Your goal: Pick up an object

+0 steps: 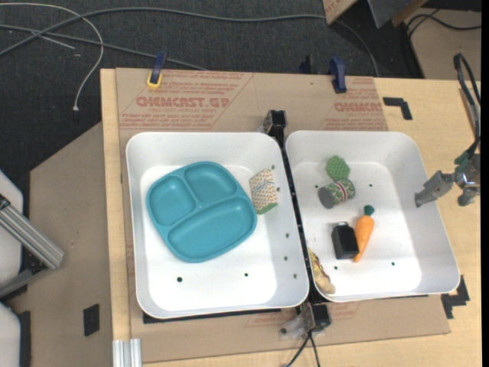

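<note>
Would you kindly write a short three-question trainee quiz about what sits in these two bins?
1. True or false: the blue divided plate lies in the right bin.
2. Which touches the toy carrot? A) black block B) green ball C) patterned cup
3. Fill in: the gripper hovers at the right bin's ____ edge.

Key: 1 false, it lies in the left bin; 2 A; 3 right.

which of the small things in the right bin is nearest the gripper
The orange toy carrot with a green top; it lies furthest right among that bin's items, closest to the gripper at the bin's right rim.
</note>
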Controlling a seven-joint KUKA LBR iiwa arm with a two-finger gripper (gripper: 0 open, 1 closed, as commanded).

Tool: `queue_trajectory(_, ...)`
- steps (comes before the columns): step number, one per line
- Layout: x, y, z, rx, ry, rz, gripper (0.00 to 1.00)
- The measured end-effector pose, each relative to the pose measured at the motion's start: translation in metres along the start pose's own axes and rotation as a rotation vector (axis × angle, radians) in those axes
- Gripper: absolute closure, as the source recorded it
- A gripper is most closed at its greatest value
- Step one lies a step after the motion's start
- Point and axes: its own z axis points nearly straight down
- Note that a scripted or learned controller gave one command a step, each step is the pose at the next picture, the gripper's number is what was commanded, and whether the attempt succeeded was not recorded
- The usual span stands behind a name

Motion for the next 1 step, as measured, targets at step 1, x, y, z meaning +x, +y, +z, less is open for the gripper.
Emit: queue_trajectory(1,0.0000,0.0001,-0.0002,0.000,0.000,0.000,0.00)
